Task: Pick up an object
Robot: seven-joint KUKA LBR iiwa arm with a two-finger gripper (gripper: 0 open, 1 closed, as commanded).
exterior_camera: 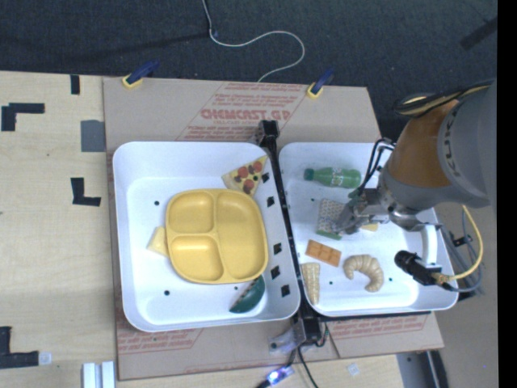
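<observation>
Grey mesh-textured flat piece [329, 214], squarish, lying in right bin [404, 301], centre-right of frame, touched at its right edge by the fingers [349, 221]. Fingers low over the bin floor; spread between them cannot be told, nor any grasp.

Same bin: green plastic bottle [333, 176] on its side above; orange cracker-like rectangle [323, 253] below; tan curved croissant shape [366, 270] lower right; ridged cone [311, 281] at lower left wall.

Left bin [129, 168]: glossy yellow divided plate [216, 235], rounded square; pizza-slice wedge [246, 176] at upper right; dark green piece [248, 297] below plate. Cardboard-covered surface [161, 107] beneath.
</observation>
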